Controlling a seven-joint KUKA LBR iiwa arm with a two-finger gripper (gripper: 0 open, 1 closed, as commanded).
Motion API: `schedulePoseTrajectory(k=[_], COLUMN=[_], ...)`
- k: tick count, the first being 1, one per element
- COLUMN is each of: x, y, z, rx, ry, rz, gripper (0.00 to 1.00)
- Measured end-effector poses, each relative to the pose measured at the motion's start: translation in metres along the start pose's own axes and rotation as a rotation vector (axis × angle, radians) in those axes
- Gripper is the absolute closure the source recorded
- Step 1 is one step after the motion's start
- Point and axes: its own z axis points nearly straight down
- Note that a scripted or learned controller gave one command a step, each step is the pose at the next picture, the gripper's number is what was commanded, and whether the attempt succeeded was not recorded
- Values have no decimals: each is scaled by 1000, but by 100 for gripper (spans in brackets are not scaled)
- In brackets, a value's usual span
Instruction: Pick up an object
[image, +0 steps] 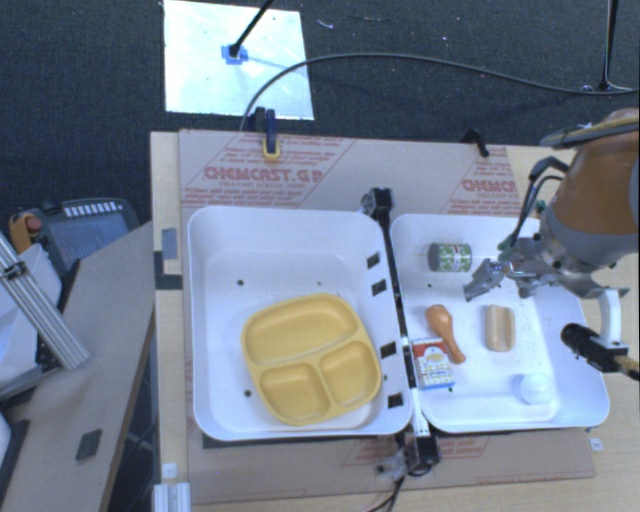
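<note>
Several small things lie in the right bin (575, 410): a short can with a green label (450, 258), an orange spoon-like piece (445, 331), a tan oblong block (499, 327), a small red and white box (432, 363) and a white ball (535, 388). My gripper (505, 282) hangs over the bin's upper middle, just above the tan block and to the right of the can. It is open, and nothing sits between its fingers.
The left bin (215, 300) holds a yellow divided tray (312, 357). A black clip strip (392, 300) runs between the two bins. Cardboard (330, 170) lies under both bins, and a grey side bench (80, 400) stands at the left.
</note>
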Motion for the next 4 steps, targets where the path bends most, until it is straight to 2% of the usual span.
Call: schedulePoseTrajectory(k=[1, 2, 3, 4], x=[0, -2, -2, -2], y=[1, 4, 6, 0], z=[63, 109, 96, 50], rx=[5, -10, -14, -4], ry=[1, -4, -4, -1], rz=[2, 4, 3, 0], gripper=[0, 0, 100, 100])
